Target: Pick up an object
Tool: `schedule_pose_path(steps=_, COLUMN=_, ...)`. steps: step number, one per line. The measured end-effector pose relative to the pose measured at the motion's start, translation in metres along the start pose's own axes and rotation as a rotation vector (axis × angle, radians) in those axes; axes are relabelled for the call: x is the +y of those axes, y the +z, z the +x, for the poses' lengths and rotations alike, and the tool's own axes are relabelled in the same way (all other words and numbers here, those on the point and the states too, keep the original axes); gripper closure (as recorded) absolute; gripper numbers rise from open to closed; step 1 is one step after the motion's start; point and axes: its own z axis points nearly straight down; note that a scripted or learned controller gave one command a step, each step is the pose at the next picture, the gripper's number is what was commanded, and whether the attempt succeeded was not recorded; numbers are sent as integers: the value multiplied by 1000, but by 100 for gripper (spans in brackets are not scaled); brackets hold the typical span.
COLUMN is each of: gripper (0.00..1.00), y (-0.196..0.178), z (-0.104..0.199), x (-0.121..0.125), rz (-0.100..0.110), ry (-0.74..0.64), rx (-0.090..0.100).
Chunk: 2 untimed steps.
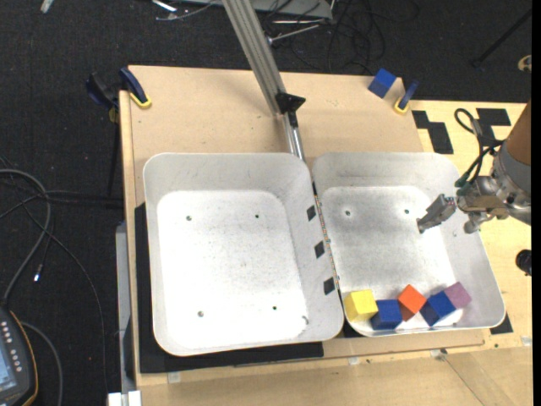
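Several small blocks lie along the near edge of the right bin (372,176): a yellow block (361,303), a blue block (388,313), an orange block (412,299), a second blue block (439,308) and a purple block (457,295). My gripper (439,212) hangs over the right side of that bin, above and well back from the blocks, with nothing between its fingers. The arm comes in from the right edge.
The left bin (169,176) sits beside the right one. A blue block (383,82) rests on the bench at the back right. A metal pole (254,45) slants in from the top. Clamps sit at the bench's back corners.
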Motion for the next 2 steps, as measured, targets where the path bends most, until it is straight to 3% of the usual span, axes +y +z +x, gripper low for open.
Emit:
schedule_pose_path(steps=1, gripper=0, y=78, z=65, x=66, rz=4, ry=-10, rx=4)
schedule_pose_path(steps=2, gripper=0, y=25, z=97, x=1, rz=0, ry=-6, rx=3)
